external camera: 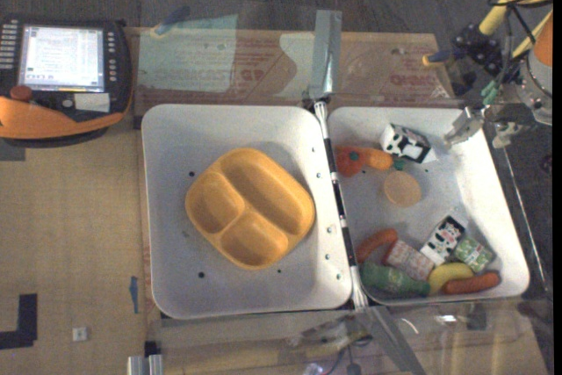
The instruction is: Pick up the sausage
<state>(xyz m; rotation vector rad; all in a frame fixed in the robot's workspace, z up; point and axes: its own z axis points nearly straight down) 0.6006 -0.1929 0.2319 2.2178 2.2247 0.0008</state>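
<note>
I see the tool (pixel 479 126) at the upper right edge of the right bin (pixel 507 189), metallic and blurred; I cannot tell how it stands. The sausage (pixel 378 243), a smooth reddish cylinder, lies near that bin's left wall, touching a small printed carton (pixel 407 259). A second reddish sausage-like piece (pixel 472 282) rests at the lower right corner beside a yellow banana shape (pixel 450 275). A flat tan disc (pixel 402 189) sits mid-bin. In the left bin (pixel 167 189), a glossy yellow plate (pixel 250 206) with three compartments sits tilted.
</note>
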